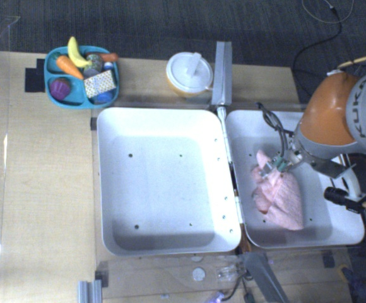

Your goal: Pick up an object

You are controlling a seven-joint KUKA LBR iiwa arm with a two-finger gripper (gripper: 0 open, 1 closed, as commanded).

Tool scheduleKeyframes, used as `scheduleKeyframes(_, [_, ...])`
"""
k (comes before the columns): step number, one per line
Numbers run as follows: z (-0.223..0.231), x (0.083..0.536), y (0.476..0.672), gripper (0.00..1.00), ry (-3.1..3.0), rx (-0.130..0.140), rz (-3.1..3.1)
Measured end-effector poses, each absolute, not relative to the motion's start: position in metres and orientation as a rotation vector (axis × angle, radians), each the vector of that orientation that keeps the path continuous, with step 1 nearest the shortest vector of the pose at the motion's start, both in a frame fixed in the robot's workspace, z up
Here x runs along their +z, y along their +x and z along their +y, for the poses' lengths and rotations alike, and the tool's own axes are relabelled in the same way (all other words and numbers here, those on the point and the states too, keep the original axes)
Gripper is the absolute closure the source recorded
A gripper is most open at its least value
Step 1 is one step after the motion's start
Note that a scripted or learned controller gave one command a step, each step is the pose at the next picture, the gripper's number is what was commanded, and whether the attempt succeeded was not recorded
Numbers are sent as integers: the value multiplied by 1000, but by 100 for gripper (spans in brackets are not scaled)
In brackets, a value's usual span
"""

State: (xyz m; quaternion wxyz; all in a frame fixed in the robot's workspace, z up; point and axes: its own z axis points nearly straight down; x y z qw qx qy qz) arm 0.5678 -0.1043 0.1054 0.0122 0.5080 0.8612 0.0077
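Your two-finger gripper (277,165) sits low over the soft pink cloth-like lump (279,197) in the right white bin (347,229). You cannot tell the claw's state here. No lift is evident, so the pick looks unfinished.

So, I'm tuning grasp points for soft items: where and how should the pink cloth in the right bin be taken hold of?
Probably at a raised fold near the upper end of the pink cloth, coming straight down from above. It lies crumpled and low on the floor of the right bin, so no side offers an edge to pinch, while its wrinkles do. The gripper already sits over that end.
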Motion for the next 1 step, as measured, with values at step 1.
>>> scheduleKeyframes(1, [-61, 205, 603, 100, 2074, 7, 2354])
